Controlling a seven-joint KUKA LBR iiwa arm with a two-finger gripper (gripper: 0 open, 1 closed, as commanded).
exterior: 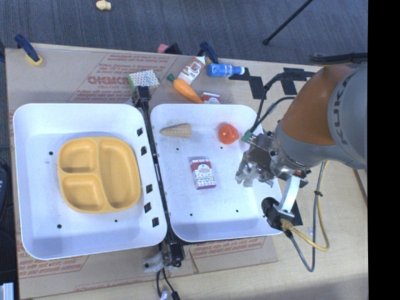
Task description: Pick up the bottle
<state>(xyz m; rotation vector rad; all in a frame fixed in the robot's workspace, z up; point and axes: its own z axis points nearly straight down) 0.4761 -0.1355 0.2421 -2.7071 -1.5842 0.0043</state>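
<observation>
Blue bottle [224, 70] is seen lying on its side just outside the right bin's [187, 212] far rim, long axis along that rim, well apart from the gripper [251, 169], which is held inside that bin by its right wall, opening state cannot be told.

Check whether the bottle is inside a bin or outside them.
Outside. The white bottle with the orange label lies on its side on the cardboard beyond the right bin, next to the carrot.
</observation>
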